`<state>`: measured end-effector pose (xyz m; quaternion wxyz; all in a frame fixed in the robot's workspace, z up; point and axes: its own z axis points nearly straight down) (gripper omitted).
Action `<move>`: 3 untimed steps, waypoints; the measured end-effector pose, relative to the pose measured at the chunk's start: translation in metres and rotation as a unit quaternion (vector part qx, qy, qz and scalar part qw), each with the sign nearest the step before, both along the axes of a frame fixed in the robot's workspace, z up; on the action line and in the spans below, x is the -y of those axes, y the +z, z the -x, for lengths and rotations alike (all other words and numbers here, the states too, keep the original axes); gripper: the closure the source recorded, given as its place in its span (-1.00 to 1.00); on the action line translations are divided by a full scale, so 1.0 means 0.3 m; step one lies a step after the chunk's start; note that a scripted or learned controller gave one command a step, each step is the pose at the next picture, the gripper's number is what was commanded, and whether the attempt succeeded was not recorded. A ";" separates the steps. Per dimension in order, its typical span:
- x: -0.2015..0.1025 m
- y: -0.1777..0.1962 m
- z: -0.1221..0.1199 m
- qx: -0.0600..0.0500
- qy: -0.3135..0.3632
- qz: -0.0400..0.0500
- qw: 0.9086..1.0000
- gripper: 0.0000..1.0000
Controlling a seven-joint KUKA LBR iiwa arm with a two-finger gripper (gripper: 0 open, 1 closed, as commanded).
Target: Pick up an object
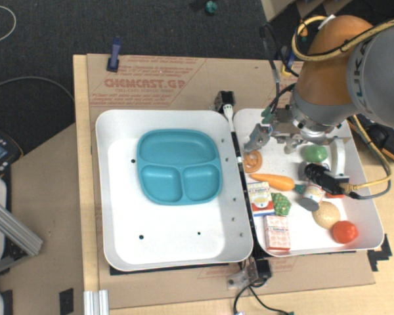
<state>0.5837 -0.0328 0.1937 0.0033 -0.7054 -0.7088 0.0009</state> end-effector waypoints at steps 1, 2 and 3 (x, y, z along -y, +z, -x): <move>0.013 0.036 -0.010 0.004 -0.002 0.001 1.000 1.00; -0.189 0.038 0.153 0.000 0.001 0.000 1.000 1.00; -0.262 0.467 0.249 0.010 0.000 0.000 1.000 1.00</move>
